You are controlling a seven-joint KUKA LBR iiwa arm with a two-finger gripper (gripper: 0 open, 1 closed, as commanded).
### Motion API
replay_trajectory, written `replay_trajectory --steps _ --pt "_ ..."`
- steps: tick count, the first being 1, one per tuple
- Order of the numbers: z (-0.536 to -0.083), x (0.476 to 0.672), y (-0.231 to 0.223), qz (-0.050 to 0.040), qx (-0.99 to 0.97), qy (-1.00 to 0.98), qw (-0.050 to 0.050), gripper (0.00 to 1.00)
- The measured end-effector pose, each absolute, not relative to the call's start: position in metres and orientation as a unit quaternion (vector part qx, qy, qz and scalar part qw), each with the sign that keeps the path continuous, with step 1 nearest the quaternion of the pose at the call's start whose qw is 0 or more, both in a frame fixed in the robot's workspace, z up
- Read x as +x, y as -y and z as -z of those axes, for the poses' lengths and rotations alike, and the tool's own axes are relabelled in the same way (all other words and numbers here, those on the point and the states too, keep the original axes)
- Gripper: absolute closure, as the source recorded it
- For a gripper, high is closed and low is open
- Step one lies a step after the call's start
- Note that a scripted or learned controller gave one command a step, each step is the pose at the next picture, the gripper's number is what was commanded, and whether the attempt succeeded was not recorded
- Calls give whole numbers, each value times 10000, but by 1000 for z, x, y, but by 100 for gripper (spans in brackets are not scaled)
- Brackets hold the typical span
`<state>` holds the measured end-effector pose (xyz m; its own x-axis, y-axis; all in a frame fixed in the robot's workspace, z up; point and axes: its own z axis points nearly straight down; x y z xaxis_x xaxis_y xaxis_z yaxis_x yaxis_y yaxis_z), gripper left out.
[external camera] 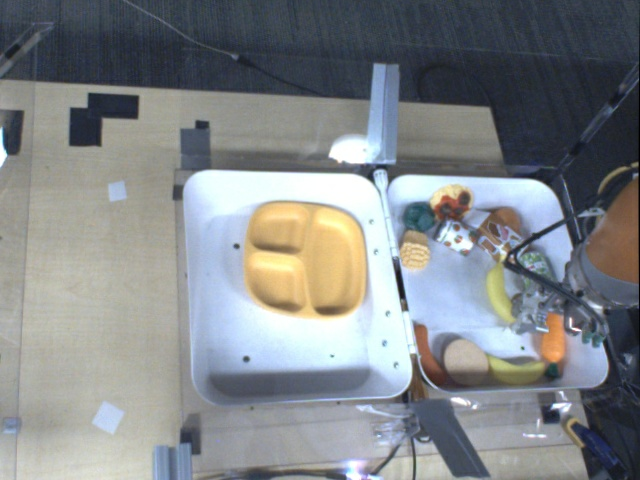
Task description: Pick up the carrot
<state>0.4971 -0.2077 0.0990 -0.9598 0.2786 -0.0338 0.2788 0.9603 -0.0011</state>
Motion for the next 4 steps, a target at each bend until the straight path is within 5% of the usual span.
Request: replay_trajectory --steps 2,3,4 --pt "-98 496 206 -10 2993 -9541 148 0" --pt "-111 501 206 -2 2955 -9551 210 100" --pt "-176 500 164 -14 4651 -8853 48 100"
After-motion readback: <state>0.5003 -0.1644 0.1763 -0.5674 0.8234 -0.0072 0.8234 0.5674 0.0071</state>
